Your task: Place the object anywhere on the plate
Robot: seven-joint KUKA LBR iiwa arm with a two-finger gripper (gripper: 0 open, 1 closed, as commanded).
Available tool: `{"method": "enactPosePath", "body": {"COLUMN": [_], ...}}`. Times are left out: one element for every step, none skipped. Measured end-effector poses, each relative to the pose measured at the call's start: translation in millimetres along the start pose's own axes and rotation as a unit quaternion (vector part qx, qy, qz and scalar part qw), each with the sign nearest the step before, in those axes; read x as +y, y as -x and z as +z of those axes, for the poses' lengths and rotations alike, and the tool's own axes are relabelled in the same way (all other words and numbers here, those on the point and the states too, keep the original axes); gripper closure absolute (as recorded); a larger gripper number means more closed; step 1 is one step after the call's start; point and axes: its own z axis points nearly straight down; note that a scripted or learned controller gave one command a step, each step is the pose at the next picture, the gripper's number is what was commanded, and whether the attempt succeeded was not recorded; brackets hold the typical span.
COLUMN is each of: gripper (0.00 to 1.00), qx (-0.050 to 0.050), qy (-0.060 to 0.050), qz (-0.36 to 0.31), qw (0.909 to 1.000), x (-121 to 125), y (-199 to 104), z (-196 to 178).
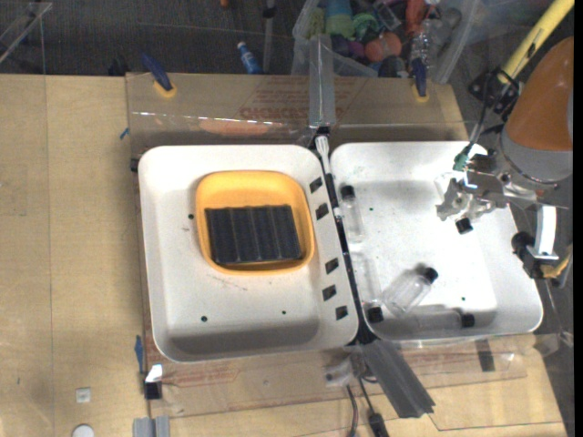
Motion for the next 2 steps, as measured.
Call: {"method": "enactPosePath", "body": {"gripper": [1.00,1.00], "qx": [0.000,0.000], "qy": [0.002,0.003], "qz": [-0.144,-0.270], "qw": [0.9896,0.9630], "x": [50.1,53.9], "y": [-30.8,-63.7], "z": [8.1,4.1]}}
